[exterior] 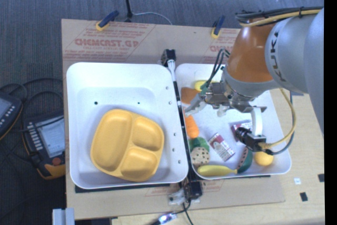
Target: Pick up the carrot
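The carrot (191, 126) is a short orange piece lying in the right bin (274, 118), close against its left wall. My gripper (208, 109) hangs over the upper middle of that bin, above and a little to the right of the carrot. Its fingers look spread apart, one of them (190, 108) slanting towards the bin's left wall just above the carrot. Nothing is between them. The grey and orange wrist hides the part of the bin beneath it.
A yellow divided plate (128, 143) lies in the left bin (84, 87). Around the carrot are a brown-orange piece (187, 95), a green item (199, 143), a cookie (199, 155), a banana (216, 170), a red-white packet (221, 146) and a lemon (263, 158).
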Robot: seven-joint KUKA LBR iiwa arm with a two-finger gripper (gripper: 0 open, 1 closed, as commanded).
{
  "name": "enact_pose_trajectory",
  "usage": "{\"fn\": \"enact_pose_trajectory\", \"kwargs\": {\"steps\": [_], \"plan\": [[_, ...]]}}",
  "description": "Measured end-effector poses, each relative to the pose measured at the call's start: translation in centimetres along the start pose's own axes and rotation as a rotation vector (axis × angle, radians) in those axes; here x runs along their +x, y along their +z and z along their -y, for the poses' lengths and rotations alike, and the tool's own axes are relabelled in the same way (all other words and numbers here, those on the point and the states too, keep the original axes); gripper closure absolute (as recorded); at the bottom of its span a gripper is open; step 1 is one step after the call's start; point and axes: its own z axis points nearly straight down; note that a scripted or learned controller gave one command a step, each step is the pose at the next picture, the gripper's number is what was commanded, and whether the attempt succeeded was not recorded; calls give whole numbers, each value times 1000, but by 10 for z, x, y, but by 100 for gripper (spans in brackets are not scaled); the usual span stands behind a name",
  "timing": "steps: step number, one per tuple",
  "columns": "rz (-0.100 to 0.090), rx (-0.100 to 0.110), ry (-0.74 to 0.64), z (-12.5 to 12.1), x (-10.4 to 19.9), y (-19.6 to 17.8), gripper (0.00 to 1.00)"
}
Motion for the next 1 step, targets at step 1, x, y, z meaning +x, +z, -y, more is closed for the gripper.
{"fn": "enact_pose_trajectory", "kwargs": {"steps": [1], "plan": [[0, 0, 0, 0, 0, 0, 0]]}}
